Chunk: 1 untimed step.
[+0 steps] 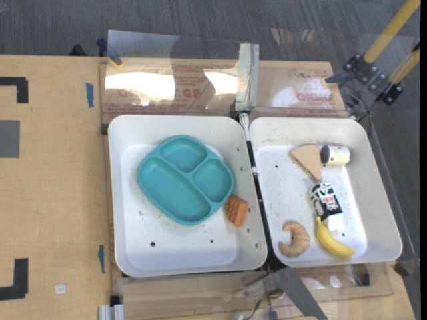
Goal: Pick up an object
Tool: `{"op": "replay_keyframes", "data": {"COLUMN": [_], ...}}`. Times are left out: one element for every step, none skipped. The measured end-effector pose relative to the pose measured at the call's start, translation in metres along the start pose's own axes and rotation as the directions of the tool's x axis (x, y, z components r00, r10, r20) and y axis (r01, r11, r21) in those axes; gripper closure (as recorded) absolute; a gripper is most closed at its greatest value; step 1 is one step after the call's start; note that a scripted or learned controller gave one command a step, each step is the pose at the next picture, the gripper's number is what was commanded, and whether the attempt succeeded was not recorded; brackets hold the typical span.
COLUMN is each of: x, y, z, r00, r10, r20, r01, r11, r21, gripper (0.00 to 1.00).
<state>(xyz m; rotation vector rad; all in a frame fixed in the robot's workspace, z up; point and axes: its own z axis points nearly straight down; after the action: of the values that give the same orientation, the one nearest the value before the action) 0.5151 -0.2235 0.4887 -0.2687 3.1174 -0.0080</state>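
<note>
A pale wooden bench [47, 199] carries two shallow white bins side by side, grey carpet [200, 9] beyond; the right bin [380, 199] holds, nearest, a curved brown croissant [294, 238] and a yellow banana [331, 239], then a black-and-white patterned item [325, 199], then a tan wedge [308, 159] beside a small white cylinder [335, 155]; the left bin [127, 232] holds a small orange block [235, 210] touching a smooth teal three-compartment plate [185, 179]; clear plastic sheeting [200, 79] stands behind.
</note>
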Motion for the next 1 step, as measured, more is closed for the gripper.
{"op": "replay_keyframes", "data": {"x": [0.0068], "y": [0.0015], "z": [0.0013], "r00": [0.936], "r10": [0.352], "r20": [-0.007], "r01": [-0.352], "r11": [0.936], "r21": [-0.001], "gripper": [1.0]}}
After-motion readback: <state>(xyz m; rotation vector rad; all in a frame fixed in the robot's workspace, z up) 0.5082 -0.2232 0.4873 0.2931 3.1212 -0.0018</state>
